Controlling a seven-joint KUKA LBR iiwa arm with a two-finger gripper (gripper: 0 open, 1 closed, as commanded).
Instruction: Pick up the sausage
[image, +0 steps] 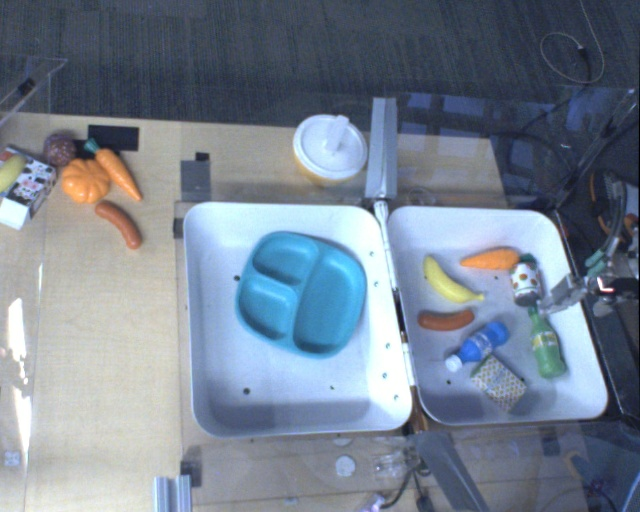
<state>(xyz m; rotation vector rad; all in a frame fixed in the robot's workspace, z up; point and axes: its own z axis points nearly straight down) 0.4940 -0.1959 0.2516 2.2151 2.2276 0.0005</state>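
A reddish-brown sausage (445, 320) lies flat in the right white bin (580, 400), near its left-middle, just below a yellow banana (449, 282). A second sausage (120, 224) rests on the bench outside the bins, at the far left. My gripper (572, 290) reaches in at the right bin's right rim, beside a small can (526, 280), well to the right of the bin's sausage and apart from it. Nothing shows in its grasp.
The right bin also holds a carrot (491, 260), a blue bottle (478, 346), a green bottle (546, 346) and a patterned pouch (498, 381). A blue divided plate (301, 292) sits in the left bin (210, 400). A lidded cup (330, 148) stands behind the bins.
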